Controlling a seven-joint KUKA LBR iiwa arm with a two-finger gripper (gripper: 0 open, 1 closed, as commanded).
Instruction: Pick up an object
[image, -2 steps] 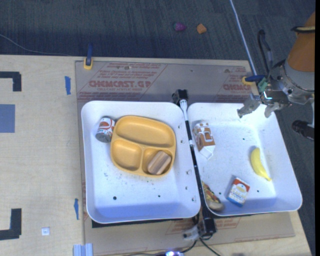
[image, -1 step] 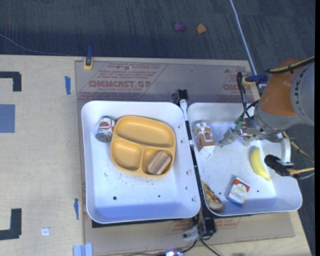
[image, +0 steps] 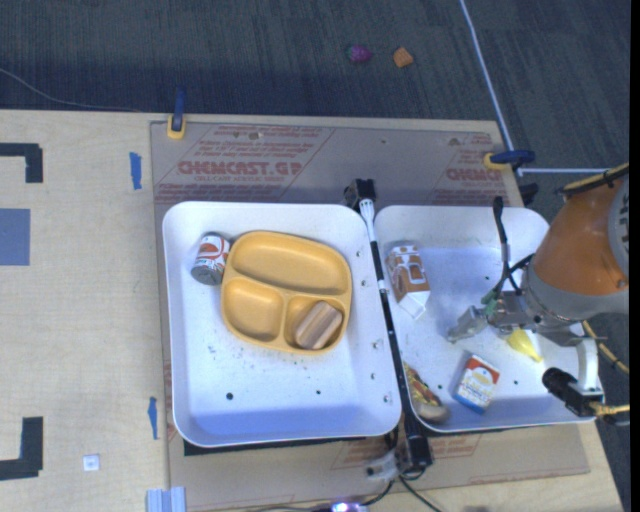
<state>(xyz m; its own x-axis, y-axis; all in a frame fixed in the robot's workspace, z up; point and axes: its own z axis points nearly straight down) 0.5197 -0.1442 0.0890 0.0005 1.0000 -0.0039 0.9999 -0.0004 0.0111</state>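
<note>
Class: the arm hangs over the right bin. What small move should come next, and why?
Probably a short descent toward the yellow object right beside the gripper. The gripper sits low in the right bin with nothing visibly held, and that object is nearest.

Robotics lab, clamped bench board (image: 330, 160), bins (image: 190, 330)

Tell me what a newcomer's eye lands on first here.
The yellow divided tray in the left bin stands out first, with a bread roll in its lower right compartment and a small can lying against its upper left edge. Next comes the grey arm's orange band over the right bin, where a small carton and a small box lie.
</note>
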